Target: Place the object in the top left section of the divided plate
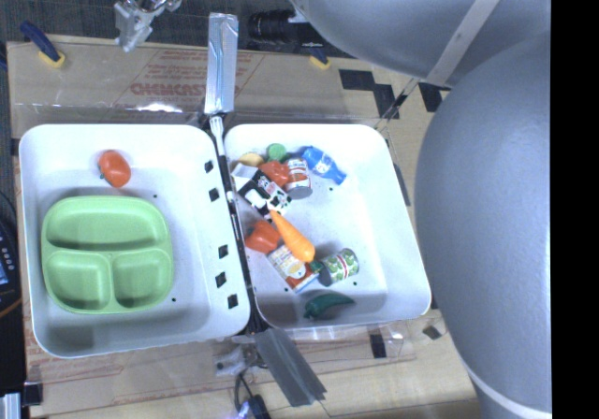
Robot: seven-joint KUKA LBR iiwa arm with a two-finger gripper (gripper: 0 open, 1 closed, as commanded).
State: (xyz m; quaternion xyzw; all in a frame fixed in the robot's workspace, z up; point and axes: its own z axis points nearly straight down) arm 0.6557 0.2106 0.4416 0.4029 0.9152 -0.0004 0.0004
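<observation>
- Looking nearest, we see the green divided plate [108,253] in the left bin [37,151].
- At its 12 o'clock lies the orange object [114,166].
- Farther, over cardboard [168,80], the gripper [134,22]; jaws' state we cannot tell.

Divided plate [108,253] sections lie open; orange object [115,167] sits just beyond
</observation>
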